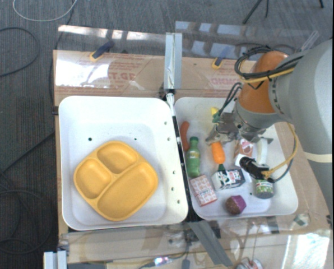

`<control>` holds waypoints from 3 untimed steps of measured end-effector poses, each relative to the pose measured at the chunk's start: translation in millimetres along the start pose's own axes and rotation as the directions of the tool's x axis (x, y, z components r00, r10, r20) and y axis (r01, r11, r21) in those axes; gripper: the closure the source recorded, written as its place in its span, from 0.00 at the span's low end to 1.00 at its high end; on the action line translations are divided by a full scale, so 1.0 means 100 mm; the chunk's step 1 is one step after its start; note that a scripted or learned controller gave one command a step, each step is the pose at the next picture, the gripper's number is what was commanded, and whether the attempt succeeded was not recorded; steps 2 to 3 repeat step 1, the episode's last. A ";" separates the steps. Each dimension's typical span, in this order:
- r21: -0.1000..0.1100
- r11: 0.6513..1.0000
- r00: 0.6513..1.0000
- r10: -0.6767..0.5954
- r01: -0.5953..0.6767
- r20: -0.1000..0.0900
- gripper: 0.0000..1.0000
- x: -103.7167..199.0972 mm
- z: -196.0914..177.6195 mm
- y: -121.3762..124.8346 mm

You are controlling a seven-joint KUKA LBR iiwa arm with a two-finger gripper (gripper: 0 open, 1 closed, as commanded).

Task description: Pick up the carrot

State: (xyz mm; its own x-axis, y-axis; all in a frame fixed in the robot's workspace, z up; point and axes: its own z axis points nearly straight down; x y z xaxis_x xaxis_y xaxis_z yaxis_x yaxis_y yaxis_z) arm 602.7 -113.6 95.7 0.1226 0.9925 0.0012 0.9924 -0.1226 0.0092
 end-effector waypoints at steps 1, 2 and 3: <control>0.014 0.999 1.000 -0.029 0.029 0.002 1.00 0.45 -1.07 -0.05; 0.014 0.999 1.000 -0.029 0.029 0.002 1.00 0.45 -1.07 -0.05; 0.014 0.999 1.000 -0.029 0.029 0.002 1.00 0.45 -1.07 -0.05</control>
